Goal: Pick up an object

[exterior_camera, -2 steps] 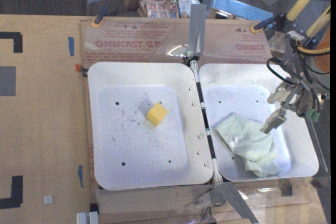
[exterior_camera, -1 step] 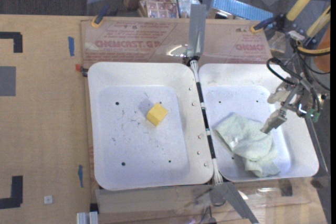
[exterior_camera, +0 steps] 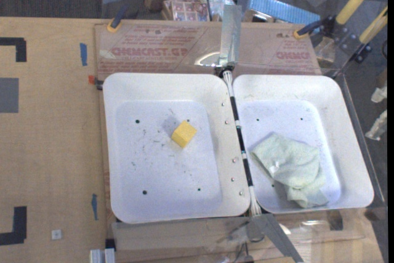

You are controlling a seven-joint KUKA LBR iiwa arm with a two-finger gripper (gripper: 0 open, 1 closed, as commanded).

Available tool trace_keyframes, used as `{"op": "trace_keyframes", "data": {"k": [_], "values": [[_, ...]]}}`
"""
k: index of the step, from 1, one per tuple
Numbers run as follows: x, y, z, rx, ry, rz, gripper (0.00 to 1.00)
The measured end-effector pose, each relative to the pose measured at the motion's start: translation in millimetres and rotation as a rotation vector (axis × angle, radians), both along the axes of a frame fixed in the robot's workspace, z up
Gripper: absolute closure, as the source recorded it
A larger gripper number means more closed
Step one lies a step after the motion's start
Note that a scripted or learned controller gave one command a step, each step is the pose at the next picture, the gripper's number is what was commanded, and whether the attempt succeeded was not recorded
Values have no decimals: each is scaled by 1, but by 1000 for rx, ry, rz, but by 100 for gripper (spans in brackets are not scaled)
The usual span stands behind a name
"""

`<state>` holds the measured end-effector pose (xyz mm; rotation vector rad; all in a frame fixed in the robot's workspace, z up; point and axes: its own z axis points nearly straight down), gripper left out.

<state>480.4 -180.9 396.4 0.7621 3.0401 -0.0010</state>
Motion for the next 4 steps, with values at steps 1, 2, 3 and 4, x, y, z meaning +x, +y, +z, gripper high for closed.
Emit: {"op": "trace_keyframes", "data": {"k": [1, 2, 3, 4], "values": [[0, 33, 41, -2, -3, 198, 0], [0, 66, -34, 2, 3, -64, 0], [0, 65, -34, 2, 3, -64, 0], [0, 73, -46, 1, 2, 183, 0]]}}
